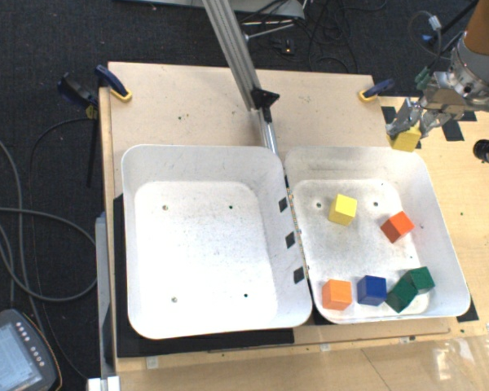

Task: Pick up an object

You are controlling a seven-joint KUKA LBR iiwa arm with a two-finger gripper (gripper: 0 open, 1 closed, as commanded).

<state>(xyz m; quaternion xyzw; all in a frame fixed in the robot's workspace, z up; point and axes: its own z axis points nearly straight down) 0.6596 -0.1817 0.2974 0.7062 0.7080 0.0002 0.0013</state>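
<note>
Gripper (408, 130), 2 o'clock, arm part cut off: clamps yellow block (406, 141) above right bin (440, 218) rim.

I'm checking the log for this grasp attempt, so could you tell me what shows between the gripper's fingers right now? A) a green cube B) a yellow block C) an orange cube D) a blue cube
B: the gripper, raised above the far right corner of the right bin, has a yellow block between its fingers, while the blue cube, green cubes and orange cube lie in that bin.
</note>
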